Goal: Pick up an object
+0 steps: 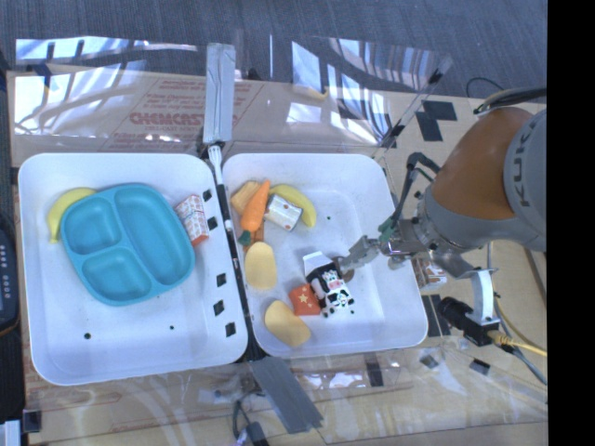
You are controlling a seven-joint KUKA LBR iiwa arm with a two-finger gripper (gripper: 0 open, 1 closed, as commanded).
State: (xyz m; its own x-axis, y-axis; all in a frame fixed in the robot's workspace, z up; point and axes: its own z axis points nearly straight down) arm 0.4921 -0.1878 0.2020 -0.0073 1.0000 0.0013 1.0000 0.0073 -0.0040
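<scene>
We see the grey arm's two-finger gripper (346, 266) low in the right white bin (386, 189), just beside the black-and-white toy cow (330, 291); we cannot tell how its jaws stand. A small red block with a star (303, 297) touches the cow. Near the bin's left wall lie an orange toy carrot (255, 206), a yellow banana (297, 199) and two pale yellow pieces (261, 265). In the left white bin (56, 347) rests a blue divided plastic plate (121, 242).
</scene>
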